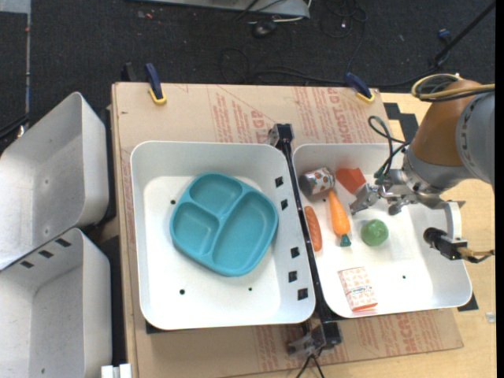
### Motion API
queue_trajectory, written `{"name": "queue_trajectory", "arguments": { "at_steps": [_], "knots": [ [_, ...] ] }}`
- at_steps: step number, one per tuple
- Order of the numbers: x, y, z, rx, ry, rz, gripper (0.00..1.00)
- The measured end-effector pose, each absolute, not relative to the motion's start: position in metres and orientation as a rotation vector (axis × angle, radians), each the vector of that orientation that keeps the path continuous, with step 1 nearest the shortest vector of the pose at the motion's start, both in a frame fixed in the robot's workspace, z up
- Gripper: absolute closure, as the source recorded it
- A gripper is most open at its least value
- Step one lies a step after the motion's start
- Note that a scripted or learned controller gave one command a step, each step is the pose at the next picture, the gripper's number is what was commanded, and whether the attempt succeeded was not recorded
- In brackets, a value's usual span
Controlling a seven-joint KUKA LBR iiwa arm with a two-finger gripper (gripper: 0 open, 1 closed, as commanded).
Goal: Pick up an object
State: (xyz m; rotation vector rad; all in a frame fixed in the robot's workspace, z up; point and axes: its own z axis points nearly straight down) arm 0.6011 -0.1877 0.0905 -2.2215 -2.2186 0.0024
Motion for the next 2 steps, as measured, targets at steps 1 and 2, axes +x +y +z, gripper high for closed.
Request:
{"name": "queue_trajectory", "arguments": {
  "at_steps": [1,2],
  "knots": [
    [0.602,-0.188,0.103,-2.225,-2.221,-0.001,1.00],
    [0.606,-0.189,0.167,-2.224,-2.229,-0.006,1.00]
  ]
}}
